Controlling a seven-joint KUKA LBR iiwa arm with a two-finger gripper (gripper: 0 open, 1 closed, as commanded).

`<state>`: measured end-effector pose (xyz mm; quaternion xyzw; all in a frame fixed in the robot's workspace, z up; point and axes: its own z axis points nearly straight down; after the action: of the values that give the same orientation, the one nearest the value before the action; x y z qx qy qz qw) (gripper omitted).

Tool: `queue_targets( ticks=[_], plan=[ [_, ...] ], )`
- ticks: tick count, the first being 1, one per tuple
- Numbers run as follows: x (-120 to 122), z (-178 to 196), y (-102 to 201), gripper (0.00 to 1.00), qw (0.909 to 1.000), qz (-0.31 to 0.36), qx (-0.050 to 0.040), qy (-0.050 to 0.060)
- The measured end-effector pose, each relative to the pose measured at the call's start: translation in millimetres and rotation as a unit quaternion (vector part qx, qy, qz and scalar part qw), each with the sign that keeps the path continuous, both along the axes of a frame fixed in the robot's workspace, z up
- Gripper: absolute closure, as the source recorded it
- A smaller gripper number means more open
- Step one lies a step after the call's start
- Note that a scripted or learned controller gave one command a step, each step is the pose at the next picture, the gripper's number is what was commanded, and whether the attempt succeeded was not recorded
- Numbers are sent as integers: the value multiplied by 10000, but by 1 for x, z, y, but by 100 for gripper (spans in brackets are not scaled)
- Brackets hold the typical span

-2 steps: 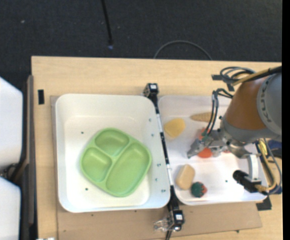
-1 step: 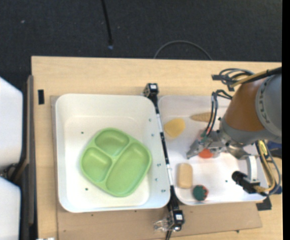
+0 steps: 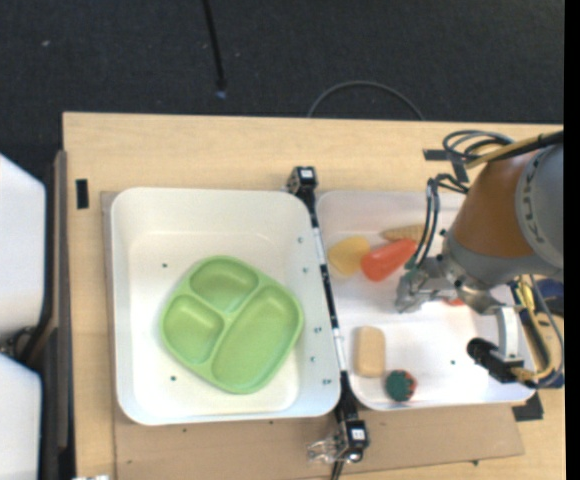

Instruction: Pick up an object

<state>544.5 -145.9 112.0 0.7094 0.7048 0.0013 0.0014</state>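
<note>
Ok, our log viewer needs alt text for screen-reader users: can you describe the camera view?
A grey arm with an orange band hangs its gripper over the right white bin, near a red-orange item, a yellow item, a tan block and a small green-and-red ball. The left white bin holds a green divided plate.

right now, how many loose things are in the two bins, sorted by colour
green: 2, the green three-compartment plastic plate in the left bin and the small dark green round piece in the right bin
yellow: 1, the pale yellow rounded piece
red-orange: 1, the red-orange tapered piece
tan: 2, the tan rounded block and the tan flat piece
total: 6
</note>
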Motion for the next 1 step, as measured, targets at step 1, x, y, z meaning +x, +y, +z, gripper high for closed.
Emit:
queue_targets(
  ticks=[1],
  plan=[
    [-7,49,-4,100,10000,12,-4,-6]
  ],
)
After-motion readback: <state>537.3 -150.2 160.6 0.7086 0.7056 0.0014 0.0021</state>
